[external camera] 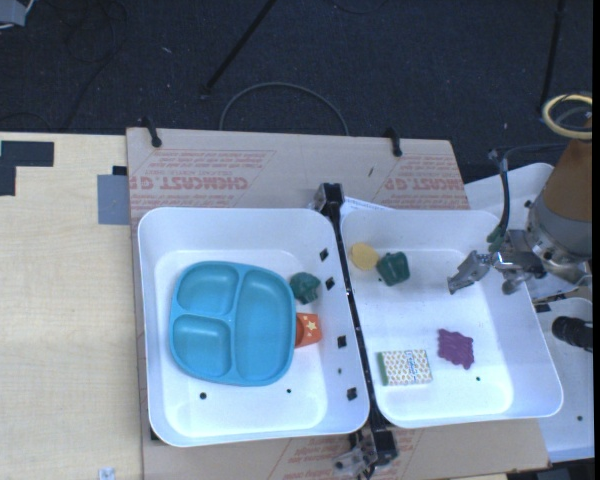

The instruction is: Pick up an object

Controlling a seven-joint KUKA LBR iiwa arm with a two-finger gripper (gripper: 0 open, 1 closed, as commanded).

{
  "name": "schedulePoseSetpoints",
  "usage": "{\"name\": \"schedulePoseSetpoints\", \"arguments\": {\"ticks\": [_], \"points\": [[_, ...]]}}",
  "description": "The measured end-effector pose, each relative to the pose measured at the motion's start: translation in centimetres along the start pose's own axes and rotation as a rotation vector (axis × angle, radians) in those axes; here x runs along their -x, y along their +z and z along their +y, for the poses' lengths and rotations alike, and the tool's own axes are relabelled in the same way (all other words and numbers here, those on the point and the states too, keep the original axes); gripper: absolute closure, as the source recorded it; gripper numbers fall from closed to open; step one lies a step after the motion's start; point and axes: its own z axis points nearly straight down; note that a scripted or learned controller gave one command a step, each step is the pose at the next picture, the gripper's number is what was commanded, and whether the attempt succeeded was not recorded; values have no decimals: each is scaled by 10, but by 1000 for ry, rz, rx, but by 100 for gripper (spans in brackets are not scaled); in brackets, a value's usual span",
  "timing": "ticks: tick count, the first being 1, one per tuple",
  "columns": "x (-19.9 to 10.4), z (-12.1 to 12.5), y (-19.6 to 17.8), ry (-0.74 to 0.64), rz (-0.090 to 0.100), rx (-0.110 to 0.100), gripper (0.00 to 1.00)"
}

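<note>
Patterned card long axis left-right, gripper nr purple lump.

Two white bins, seven small objects

The arm is cut off by the right edge of the camera view; its upper links cannot be seen. The pincer is small and blurred, so its finger state cannot be read. The orange block is partly hidden behind the rim of the blue divided plate. The yellow object is partly covered by the green object; its shape is possibly round. The print on the patterned card is too small to read.
</note>
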Motion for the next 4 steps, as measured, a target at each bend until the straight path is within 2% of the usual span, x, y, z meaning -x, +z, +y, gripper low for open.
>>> {"name": "schedulePoseSetpoints", "arguments": {"ticks": [1,3,4], "points": [[0,3,-7,-2,-3,14,0],[-10,0,107,-2,-1,7,0],[-8,0,94,2,-1,9,100]]}}
